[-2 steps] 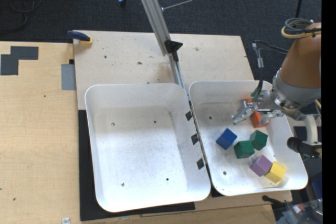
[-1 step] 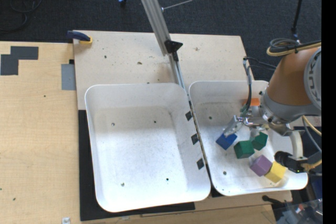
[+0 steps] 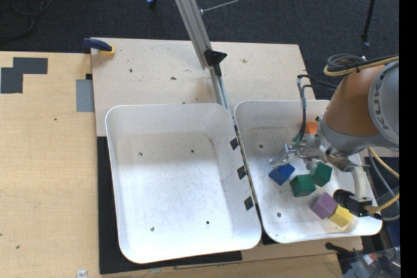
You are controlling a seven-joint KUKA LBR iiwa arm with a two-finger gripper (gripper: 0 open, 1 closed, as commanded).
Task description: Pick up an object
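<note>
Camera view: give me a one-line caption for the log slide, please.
KUKA arm's end effector low in the right bin, above a blue block beside green, purple and yellow blocks.

Blue block (image 3: 281, 174), green blocks (image 3: 303, 185), purple block (image 3: 323, 205), yellow block (image 3: 341, 217) clustered in right bin (image 3: 260, 120).

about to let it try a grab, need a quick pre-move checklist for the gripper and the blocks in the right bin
1. Gripper is over the right bin, near the blocks: ok.
2. Fingers open or shut: cannot tell, too small and partly hidden by the wrist.
3. Nearest target, the blue block, lies just below the gripper with its top exposed: ok.
4. Room around it: not ok, the dark green block sits close beside it.
5. Other blocks, the purple block and yellow block, lie apart towards the bin's near corner: ok.
6. Anything held already: cannot tell.
</note>
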